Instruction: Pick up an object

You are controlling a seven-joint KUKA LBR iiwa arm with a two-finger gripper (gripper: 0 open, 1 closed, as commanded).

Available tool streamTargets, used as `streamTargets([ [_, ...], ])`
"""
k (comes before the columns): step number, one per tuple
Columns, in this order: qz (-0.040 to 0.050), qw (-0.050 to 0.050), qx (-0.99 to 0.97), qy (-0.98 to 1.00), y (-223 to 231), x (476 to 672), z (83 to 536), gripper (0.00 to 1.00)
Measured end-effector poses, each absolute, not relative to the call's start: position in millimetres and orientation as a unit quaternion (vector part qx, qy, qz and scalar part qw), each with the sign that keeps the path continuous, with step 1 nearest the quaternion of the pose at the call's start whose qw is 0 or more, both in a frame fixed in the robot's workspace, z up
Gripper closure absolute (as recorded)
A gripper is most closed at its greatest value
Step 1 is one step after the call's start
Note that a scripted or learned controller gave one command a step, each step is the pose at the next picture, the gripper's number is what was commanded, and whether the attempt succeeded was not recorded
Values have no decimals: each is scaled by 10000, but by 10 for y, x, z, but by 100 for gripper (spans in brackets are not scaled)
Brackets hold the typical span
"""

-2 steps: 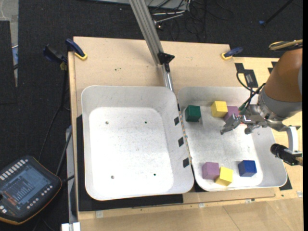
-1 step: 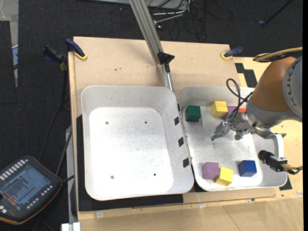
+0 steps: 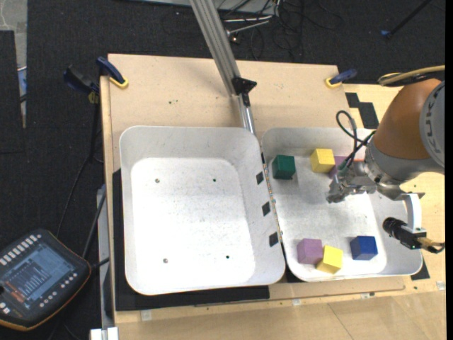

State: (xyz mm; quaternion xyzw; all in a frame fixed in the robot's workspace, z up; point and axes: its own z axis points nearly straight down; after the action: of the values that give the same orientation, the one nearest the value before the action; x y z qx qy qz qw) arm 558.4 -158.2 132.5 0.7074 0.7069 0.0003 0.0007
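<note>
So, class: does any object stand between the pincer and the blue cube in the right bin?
Nothing visible does. The pincer hangs over bare bin floor, and the blue cube sits nearer the camera, with open white floor between them.

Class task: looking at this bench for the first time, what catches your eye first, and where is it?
The grey and orange arm reaches in from the right over the right bin, its gripper hanging above the bin's middle. Coloured blocks dot that bin: a green cube and yellow cube at the back, a blue cube in front.
</note>
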Motion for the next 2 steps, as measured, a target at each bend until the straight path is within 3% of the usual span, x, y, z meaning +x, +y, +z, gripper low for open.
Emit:
streamTargets([
  [2,15,29,7063,7079,-1607,5614,2229,100],
])
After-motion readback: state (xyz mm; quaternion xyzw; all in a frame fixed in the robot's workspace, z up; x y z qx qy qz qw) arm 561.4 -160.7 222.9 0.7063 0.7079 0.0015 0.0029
